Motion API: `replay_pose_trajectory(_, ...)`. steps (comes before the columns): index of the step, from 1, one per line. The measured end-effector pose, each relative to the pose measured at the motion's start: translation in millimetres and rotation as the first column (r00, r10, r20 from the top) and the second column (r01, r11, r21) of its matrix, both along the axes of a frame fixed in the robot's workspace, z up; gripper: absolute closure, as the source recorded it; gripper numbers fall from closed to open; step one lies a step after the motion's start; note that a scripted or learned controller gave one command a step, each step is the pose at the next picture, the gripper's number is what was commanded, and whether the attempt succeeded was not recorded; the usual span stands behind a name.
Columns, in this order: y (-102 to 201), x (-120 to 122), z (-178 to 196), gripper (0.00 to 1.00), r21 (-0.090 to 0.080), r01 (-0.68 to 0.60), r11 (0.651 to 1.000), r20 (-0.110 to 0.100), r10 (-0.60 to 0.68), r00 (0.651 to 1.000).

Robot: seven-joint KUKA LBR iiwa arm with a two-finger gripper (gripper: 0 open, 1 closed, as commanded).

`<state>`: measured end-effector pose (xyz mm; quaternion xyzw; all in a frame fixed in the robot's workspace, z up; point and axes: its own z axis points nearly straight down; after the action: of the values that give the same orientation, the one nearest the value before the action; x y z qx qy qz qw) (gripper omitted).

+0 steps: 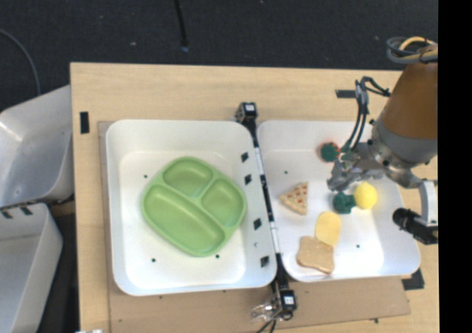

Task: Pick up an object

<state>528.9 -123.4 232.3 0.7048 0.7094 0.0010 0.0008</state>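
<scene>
From where I stand, the wooden worktop (169,92) carries two shallow white bins side by side. The left bin (125,258) holds a green divided plate (193,206) with three compartments, lying flat near the bin's middle.

The right bin (295,140) holds the small things. A pizza slice (295,197) lies toward the bin's left side, its point aimed left. Below and to the right of it sits a yellow piece (329,228), and just below that, touching or nearly touching it, lies a slice of toast (316,255) close to the bin's front wall. Up near the back of the bin is a small round item (328,152), red and dark green, too small to name with confidence.

The arm (413,114) comes in from the right, its orange band above the wrist plain to see, and its hand (345,179) hangs low over the right half of the right bin. Just beside the hand's tip are a yellow ball (366,195) and a dark green ball (343,202), the two touching or very nearly so, the green one to the left. The hand's metal parts overlap them from above, and I cannot tell whether it is open or closed, nor whether it grips either ball.

A black cable (175,4) runs across the dark floor behind the worktop.
</scene>
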Motion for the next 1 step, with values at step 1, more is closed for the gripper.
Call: replay_pose_trajectory(1, 52.1, 5.6, -0.7, 1.0, 0.002, -0.001, 1.0, -0.001, 0.001, 1.0)
